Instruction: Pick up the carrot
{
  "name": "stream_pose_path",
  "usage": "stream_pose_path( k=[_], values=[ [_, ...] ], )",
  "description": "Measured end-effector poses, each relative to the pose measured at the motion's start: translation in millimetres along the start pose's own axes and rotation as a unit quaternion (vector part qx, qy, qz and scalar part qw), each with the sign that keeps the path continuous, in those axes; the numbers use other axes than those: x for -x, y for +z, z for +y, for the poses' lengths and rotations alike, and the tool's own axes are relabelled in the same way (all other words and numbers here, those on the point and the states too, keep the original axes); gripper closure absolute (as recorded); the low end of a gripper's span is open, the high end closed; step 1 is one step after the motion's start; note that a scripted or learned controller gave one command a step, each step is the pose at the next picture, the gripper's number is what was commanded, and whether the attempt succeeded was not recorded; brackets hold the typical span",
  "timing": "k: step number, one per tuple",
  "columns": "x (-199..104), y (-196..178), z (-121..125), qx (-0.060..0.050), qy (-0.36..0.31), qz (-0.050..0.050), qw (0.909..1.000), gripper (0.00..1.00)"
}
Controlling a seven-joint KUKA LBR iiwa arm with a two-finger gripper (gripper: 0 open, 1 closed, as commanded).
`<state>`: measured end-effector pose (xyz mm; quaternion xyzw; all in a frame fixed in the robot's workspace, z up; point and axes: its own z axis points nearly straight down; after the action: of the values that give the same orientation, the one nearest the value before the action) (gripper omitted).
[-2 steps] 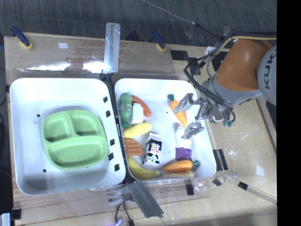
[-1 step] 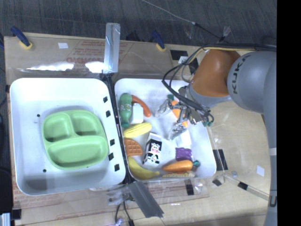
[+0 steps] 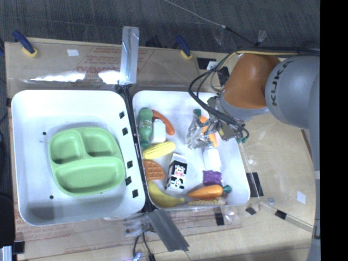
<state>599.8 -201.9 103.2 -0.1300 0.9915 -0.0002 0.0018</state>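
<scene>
Orange carrot (image 3: 205,191) lies by the right bin's (image 3: 242,170) near wall, beside the banana (image 3: 165,197), untouched. Your pincer (image 3: 202,134) hovers mid-bin, well apart; grip state unclear. Approach step: you'd need to move nearer, then descend.

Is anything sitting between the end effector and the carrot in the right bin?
Yes. The end effector is above the middle of the right bin; the carrot lies near the bin's front edge. Between them sit a white bottle and a purple item, the latter touching the carrot.
</scene>
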Motion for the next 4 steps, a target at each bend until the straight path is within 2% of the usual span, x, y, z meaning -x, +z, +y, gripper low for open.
stream_pose_path(
  k=[1, 2, 3, 4],
  values=[
    [-49, -8, 5, 0.001, -0.049, 0.002, 0.9988, 1.0],
    [-78, -57, 24, 0.0, 0.017, 0.002, 0.9998, 1.0],
    [-19, 12, -3, 0.001, 0.056, 0.002, 0.9984, 1.0],
    [-51, -38, 35, 0.0, 0.212, 0.001, 0.9772, 1.0]
  ],
)
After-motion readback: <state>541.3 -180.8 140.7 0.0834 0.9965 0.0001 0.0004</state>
